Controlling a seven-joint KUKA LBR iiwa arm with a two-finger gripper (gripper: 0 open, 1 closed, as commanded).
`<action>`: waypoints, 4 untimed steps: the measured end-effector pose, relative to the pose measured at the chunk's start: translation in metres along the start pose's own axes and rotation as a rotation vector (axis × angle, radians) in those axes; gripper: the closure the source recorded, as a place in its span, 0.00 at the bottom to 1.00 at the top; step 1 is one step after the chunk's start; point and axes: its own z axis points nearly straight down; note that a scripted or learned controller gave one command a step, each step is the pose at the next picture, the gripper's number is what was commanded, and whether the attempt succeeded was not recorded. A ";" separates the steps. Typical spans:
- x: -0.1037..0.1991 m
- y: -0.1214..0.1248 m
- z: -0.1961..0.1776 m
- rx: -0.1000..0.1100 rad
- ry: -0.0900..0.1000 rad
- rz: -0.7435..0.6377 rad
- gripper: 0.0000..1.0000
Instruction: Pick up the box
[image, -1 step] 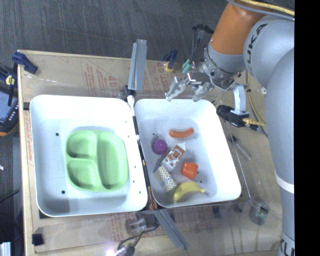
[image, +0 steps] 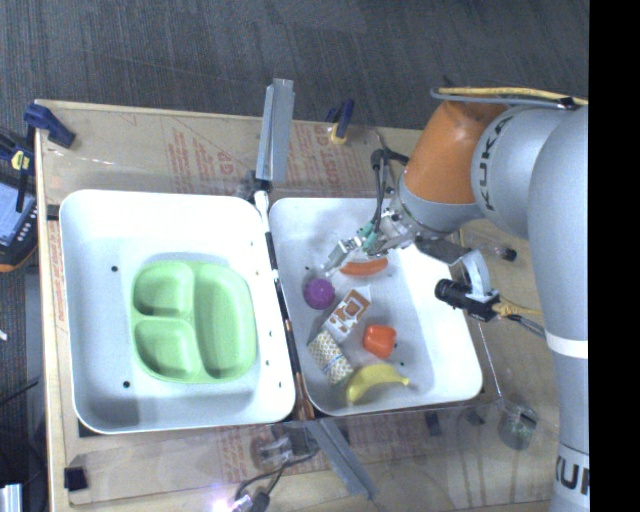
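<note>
**Camera view: gripper above the right bin's clutter**

The box (image: 347, 312) lies near the middle of the right bin (image: 455, 375). Relative to the box: a purple ball (image: 319, 292) sits just left, an orange pepper (image: 379, 340) just right, a banana (image: 375, 382) below, a sausage (image: 363, 266) above. The gripper (image: 352, 248) hovers beyond the sausage; its opening cannot be judged.

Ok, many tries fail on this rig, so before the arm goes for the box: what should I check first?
1. Box in the right bin: ok.
2. Box top uncovered: ok.
3. Room around box: not ok; purple ball, orange pepper and patterned packet crowd it.
4. Tool over box: not ok; it sits above the orange sausage-shaped toy.
5. Tool empty: cannot tell.
6. Banana clear of box: ok.
</note>
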 end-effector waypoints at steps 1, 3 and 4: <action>-0.007 0.024 0.070 0.001 0.000 -0.010 0.00; 0.006 0.031 -0.080 -0.005 -0.005 -0.345 1.00; 0.096 0.040 -0.039 -0.001 -0.002 -0.430 1.00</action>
